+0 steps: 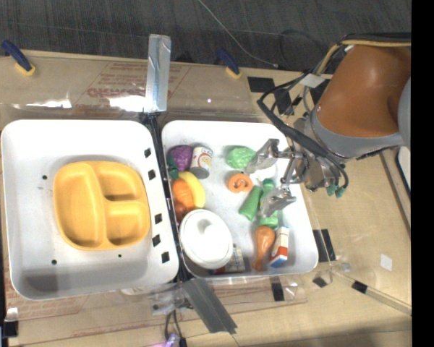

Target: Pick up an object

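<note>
The right bin point(224, 132) holds several toy foods. My gripper point(270, 178) hangs over its right side, open, with one finger point(265, 155) near a green leafy piece point(239, 156) and the other finger point(276, 202) beside a green bottle-shaped toy point(251, 202). Nothing sits between the fingers. An orange round piece point(238, 183) lies just left of the gripper. Below it lie an orange carrot-like toy point(264, 241) and a small carton point(280, 246). Along the bin's left side are a purple toy point(179, 156), a small can point(201, 158) and a yellow and orange fruit pair point(187, 191).
A white bowl point(205, 238) sits at the front of the right bin. The left bin point(22, 150) holds a yellow divided plate point(102, 202). The arm's orange band point(362, 89) and cables point(286, 103) hang over the right bin's far right corner.
</note>
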Robot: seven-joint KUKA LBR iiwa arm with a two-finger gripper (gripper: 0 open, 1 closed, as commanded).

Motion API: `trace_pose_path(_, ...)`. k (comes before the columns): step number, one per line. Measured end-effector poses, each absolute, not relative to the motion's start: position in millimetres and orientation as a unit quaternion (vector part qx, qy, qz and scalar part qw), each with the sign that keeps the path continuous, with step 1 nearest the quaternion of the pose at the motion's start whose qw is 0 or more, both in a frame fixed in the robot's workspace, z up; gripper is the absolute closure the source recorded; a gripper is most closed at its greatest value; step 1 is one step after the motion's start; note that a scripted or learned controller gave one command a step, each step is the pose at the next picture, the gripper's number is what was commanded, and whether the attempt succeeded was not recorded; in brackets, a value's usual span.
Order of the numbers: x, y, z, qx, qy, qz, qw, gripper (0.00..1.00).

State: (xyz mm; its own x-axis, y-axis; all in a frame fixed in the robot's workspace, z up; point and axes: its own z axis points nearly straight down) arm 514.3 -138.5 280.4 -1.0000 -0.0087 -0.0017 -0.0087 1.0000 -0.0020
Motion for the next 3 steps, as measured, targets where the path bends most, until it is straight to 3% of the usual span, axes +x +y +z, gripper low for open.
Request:
trace_pose_path(1, 507.0, -164.2, 105.3, -0.02, 1.0, -0.0016, 0.006, 0.0)
trace_pose_path(2, 508.9, -162.7, 115.5, -0.025, 1.0, -0.0026, 0.007, 1.0)
trace_pose_path(3, 633.0, -206.0, 228.3, 0.092, 0.996, -0.0014, 0.005, 1.0)
